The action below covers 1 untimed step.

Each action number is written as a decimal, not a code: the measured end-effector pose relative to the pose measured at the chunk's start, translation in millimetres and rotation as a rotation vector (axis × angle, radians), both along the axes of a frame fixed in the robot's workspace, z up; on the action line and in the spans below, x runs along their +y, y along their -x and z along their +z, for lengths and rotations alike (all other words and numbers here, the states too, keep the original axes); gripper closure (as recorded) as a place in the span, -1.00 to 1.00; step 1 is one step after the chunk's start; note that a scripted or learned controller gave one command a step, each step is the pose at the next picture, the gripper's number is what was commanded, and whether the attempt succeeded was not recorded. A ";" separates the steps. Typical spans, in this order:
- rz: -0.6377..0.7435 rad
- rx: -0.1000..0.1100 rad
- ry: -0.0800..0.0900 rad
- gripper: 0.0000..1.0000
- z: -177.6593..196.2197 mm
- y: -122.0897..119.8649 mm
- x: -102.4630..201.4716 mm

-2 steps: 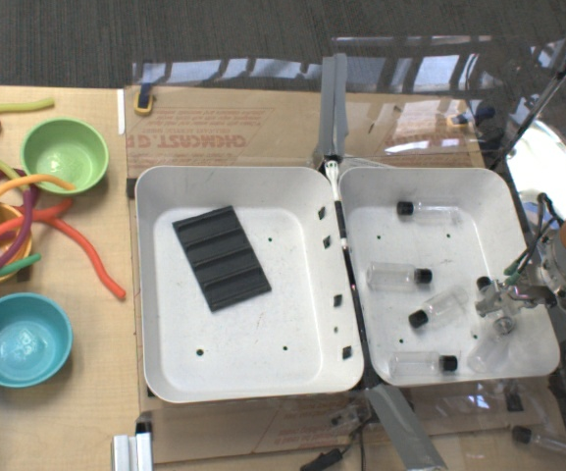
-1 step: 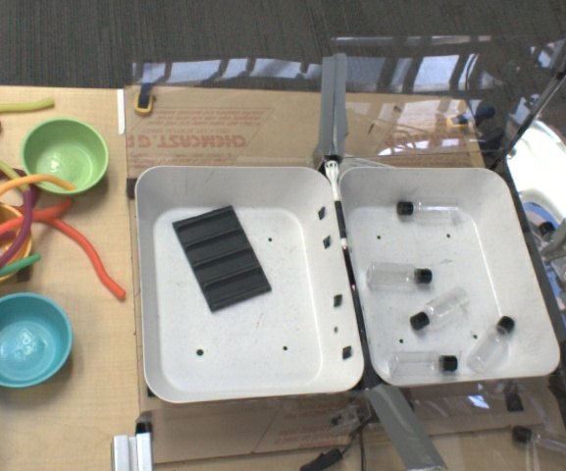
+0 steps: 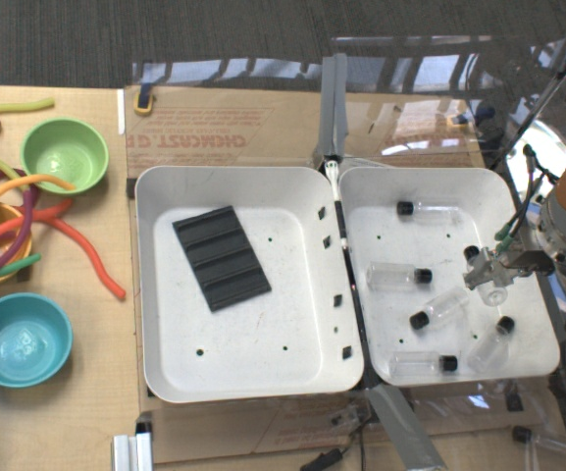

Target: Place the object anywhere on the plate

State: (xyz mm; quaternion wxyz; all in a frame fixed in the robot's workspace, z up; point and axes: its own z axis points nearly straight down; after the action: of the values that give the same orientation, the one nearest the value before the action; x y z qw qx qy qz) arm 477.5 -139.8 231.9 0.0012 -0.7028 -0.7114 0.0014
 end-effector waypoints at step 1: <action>0.173 -0.001 0.000 1.00 -41.5 -0.1 72.5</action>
State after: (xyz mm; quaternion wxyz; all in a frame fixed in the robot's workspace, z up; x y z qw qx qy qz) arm 477.7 -67.3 190.3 0.0009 -0.6388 -0.7694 0.0010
